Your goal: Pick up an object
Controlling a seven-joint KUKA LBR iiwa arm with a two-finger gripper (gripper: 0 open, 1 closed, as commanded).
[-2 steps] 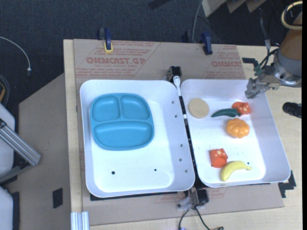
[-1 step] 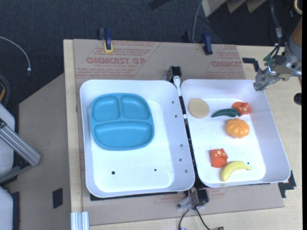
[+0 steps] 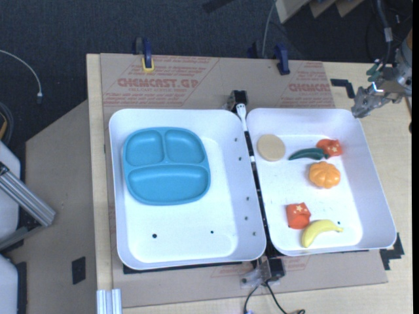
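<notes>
- My gripper (image 3: 361, 108) sits at the far right corner of the right bin (image 3: 372, 175), just outside its rim, and nothing is between it and the bin floor; whether it is parted or clenched I cannot tell from this slant.
- Nothing is in my grasp as far as the view shows, so I judge the pick has not yet begun.
- Nearest to me is the tomato (image 3: 330, 147), down and to the view's left of my gripper, touching the tip of the dark green pepper (image 3: 308, 154).
- That pepper's long axis runs roughly across the bin, left to right, so closing across its narrow width would suit it.
- Just below them lies the small orange pumpkin (image 3: 325, 174), standing apart from its neighbours; I judge it the easiest target.
- Further toward the bin divider rests a round beige cookie (image 3: 271, 147).
- At the near end are a red cube-shaped piece (image 3: 298, 215) and a banana (image 3: 319, 232), close together.
- The left bin (image 3: 222, 234) carries a blue divided plate (image 3: 167, 165), well apart from me.
</notes>
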